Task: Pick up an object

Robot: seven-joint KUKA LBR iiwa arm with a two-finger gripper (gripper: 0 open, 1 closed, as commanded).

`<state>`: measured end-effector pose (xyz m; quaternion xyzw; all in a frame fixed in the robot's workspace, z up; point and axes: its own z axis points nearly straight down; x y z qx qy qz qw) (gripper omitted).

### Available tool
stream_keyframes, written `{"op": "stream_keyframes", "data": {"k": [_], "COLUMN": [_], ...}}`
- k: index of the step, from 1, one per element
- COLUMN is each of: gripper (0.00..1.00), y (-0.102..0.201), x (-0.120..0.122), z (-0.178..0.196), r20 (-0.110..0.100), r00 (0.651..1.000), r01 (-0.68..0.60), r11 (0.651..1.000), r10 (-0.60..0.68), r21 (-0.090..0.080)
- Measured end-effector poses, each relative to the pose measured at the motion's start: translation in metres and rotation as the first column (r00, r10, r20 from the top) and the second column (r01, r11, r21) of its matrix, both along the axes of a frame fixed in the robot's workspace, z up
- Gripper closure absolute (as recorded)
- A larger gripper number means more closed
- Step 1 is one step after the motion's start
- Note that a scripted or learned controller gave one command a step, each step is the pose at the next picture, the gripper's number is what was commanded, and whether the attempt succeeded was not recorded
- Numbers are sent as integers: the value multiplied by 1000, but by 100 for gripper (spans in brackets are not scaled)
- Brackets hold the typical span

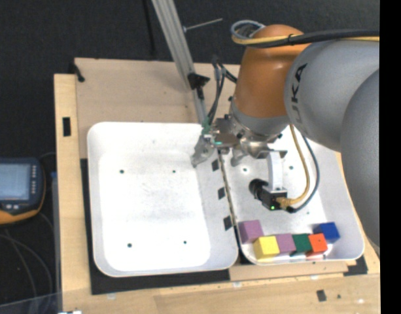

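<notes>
We log the pincer (221, 146) low over the seam between the left shallow white bin (154, 195) and the right shallow white bin (347, 208), at their far end; we cannot tell whether it is spread or pressed together. The candidate objects lie well apart from it, down-view and to its right, in the right bin's near corner. The small purple cube (251, 229) is closest to the pincer, then come the yellow cube (267, 246), mauve cube (285, 243), green cube (299, 243) and orange cube (316, 243), touching in a row. The blue cube (327, 231) is farthest.

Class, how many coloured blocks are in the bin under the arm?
6, clustered at its near edge: purple block, yellow block, mauve block, green block, orange block, blue block. The arm may hide more.
</notes>
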<state>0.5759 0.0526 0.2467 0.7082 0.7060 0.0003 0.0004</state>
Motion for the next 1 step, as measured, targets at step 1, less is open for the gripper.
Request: {"op": "stream_keyframes", "data": {"k": [1], "gripper": [0], "y": [34], "x": [18], "z": [-54], "r20": [-6], "r00": [1000], "r01": [-8], "r11": [1000], "r10": [8], "r21": [-1]}}
